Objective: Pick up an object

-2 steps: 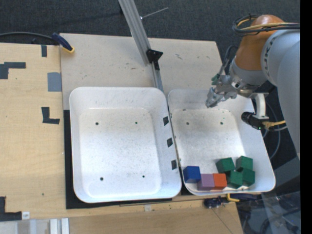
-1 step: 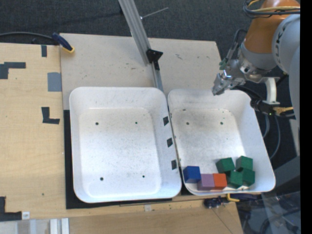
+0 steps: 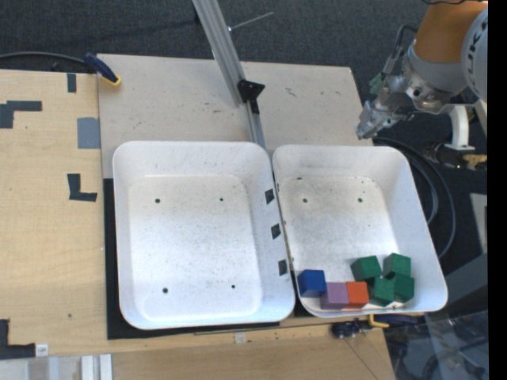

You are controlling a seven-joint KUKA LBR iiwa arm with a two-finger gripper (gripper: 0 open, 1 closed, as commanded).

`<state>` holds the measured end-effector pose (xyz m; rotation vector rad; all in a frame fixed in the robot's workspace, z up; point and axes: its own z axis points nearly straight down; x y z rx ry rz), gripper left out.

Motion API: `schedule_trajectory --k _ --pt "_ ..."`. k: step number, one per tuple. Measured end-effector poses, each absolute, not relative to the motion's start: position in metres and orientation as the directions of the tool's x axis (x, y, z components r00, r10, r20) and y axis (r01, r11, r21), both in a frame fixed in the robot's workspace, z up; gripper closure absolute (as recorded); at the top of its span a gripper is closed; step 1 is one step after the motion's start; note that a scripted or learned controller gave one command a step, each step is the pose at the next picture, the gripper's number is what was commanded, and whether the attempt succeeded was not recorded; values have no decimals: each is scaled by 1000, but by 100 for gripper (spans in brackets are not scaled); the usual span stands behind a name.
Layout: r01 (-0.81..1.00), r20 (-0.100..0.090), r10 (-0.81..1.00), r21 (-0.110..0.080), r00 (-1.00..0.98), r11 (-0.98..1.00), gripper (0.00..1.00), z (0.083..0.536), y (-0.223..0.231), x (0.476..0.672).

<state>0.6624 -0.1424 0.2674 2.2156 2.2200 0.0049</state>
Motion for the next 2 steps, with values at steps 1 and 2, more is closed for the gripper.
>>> schedule_trajectory --k 1,2 --pt "1000 2 1000 0 -6 6 100 272 -87 664" --pt "1000 1 1000 -1 -6 6 100 268 -39 674"
